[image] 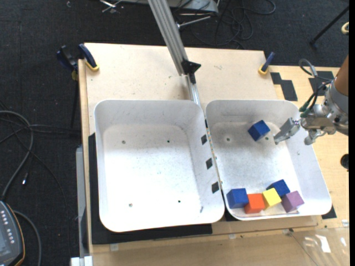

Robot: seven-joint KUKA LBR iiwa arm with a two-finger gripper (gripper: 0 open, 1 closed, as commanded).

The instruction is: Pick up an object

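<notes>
Gripper [298,131] hangs over the right bin's [310,165] three-o'clock rim with fingers spread apart, holding nothing. Just beside its left finger, at nine o'clock, a blue cube [258,130] rests alone. Toward six o'clock, along the near wall, lie a blue block [237,197], orange block [255,203], yellow block [271,197], another blue [280,187] and a purple block [292,201].

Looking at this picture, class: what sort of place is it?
Probably a robotics lab: a grey robot arm's gripper over shallow white plastic bins, coloured foam cubes, and loose black cables on dark carpet.
</notes>
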